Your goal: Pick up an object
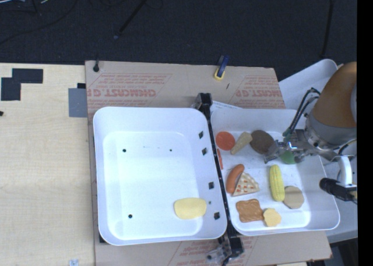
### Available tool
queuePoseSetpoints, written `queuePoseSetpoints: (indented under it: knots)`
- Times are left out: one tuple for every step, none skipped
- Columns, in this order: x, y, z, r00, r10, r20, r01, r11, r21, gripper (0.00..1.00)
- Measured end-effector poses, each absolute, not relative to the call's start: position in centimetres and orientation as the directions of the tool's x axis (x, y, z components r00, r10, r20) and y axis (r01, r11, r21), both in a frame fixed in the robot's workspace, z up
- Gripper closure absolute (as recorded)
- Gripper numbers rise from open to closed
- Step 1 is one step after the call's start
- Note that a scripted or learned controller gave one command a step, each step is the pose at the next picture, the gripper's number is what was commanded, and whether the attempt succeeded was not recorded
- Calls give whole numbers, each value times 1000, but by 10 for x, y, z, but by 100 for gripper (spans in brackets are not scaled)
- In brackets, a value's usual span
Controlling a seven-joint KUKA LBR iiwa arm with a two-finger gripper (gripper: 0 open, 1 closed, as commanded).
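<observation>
The right bin [317, 221] holds several toy foods: a red tomato [225, 140], a tan piece [241, 142], a brown potato [262, 141], a sausage [235, 178], a waffle wedge [247, 185], a corn cob [276, 182], a toast slice [250, 210], a yellow chunk [271, 217] and a beige lump [293, 197]. My gripper [285, 151] is low over this bin's upper right part, just right of the potato. A small green object [288, 156] shows right at the gripper's tip. I cannot tell whether it is held. A yellow lemon-like piece [190, 208] lies in the left bin [111, 142].
The arm [335, 110] comes in from the right over the right bin's far corner. A black divider [211, 154] runs between the bins. Both bins rest on a cardboard sheet [151, 84]. A yellow and blue clip [221, 68] sits at its back edge.
</observation>
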State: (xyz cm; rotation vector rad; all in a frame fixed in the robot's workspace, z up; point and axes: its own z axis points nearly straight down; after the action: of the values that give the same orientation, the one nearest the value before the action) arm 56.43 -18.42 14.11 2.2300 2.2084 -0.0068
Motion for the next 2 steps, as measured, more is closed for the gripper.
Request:
queuePoseSetpoints:
  knots:
    - [509, -189, 86, 3, 1000, 2, 1000, -3, -4, 0]
    - [511, -190, 98, 8, 1000, 3, 1000, -8, -1, 100]
